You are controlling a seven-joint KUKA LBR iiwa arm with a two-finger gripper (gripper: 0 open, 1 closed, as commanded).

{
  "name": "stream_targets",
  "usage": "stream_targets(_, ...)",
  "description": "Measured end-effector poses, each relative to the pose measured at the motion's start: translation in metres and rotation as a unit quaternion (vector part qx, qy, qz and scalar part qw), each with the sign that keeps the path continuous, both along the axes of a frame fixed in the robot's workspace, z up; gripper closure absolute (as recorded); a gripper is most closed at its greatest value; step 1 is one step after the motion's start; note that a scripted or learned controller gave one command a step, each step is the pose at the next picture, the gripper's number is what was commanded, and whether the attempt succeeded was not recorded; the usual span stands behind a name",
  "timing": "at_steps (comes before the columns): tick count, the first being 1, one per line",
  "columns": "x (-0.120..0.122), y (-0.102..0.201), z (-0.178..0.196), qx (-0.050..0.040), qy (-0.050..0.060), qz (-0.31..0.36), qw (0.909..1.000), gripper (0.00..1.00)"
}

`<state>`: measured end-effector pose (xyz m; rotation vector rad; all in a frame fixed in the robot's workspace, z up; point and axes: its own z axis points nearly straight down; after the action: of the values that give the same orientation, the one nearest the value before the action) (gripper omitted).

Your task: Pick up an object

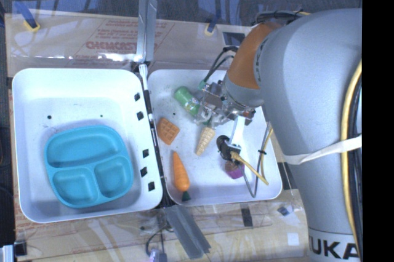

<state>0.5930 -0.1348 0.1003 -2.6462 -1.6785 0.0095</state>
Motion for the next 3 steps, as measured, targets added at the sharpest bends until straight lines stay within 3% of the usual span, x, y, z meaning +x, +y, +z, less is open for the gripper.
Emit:
stream_targets(1, 0.01, 0.1, 0.092, -0.001, -0.003, -0.024, 0.9997, 1.0)
stream_targets(2, 0.001, 0.077, 0.094, -0.0003, -0.001, 0.077, 0.997, 1.0)
stream_targets(3, 0.001, 0.077, 0.094, -0.0002, -0.001, 0.078, 0.997, 0.0)
